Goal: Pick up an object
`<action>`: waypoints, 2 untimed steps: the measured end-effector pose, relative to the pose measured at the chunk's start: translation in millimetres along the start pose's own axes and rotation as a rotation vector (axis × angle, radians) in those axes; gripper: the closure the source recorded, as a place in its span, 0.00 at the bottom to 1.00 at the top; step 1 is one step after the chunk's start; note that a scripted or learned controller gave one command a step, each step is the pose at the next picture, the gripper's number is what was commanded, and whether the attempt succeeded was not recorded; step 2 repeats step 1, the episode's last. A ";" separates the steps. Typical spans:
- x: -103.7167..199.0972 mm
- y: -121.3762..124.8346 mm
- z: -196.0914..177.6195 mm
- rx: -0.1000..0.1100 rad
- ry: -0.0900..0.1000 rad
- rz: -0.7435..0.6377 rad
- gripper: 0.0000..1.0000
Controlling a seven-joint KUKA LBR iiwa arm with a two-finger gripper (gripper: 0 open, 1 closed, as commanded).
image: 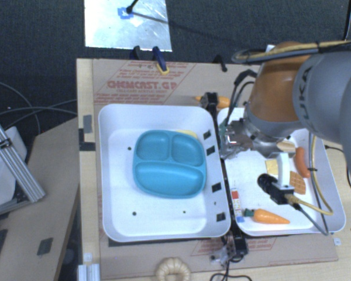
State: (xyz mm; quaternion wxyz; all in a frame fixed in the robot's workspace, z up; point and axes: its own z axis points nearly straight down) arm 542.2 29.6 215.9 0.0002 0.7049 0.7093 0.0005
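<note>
I have one arm (330, 98) on this rig, reaching in from the right of the view. Its gripper (231, 142) hangs over the right bin (248, 183), close against that bin's left wall, beside the divide between the two bins. The wrist hides the business end from me, so I cannot tell how far open it is or whether it has anything.

Everything I could go for in that bin lies to the view's right of the gripper and towards the near edge. A yellow slice (272, 167) is the nearest. Beyond it a waffle (298, 182) lies just below a sausage (302, 161), whose long axis runs roughly up and down the view. A carrot (271, 217) lies by the near wall, well apart from the gripper, with its long axis across the view and its tip pointing right. I judge the slice the shortest reach but flat and awkward. The sausage or carrot looks easier to close on, if I grip across the long axis.

The left bin (117, 157) holds a blue divided plate (168, 163), right way up, with a yellow scrap (188, 133) peeking past its far edge. An orange piece (223, 102) sits by the far rim between the bins.
</note>
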 end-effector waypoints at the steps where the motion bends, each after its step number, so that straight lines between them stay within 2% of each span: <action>1: -2.0 9.6 -18.4 -0.002 0.000 0.000 1.00; 2: -2.0 9.6 -18.4 -0.002 0.000 0.000 1.00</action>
